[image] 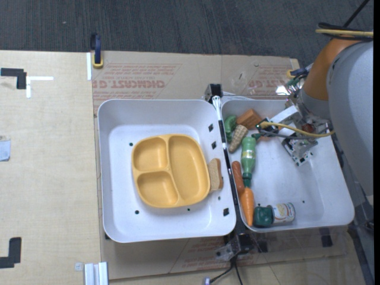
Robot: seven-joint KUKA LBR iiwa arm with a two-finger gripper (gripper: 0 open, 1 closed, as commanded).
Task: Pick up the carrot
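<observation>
Red printed lettering is seen on the flat brown cardboard sheet that lies under the two shallow white bins; it stands upside down to the camera, and neither its large line nor the smaller lines beneath it can be read with any certainty. A similar red print is seen on the cardboard behind the right bin, too faint to be read. A label is carried by the small jar with a green lid, but its wording is too small to be made out.
</observation>
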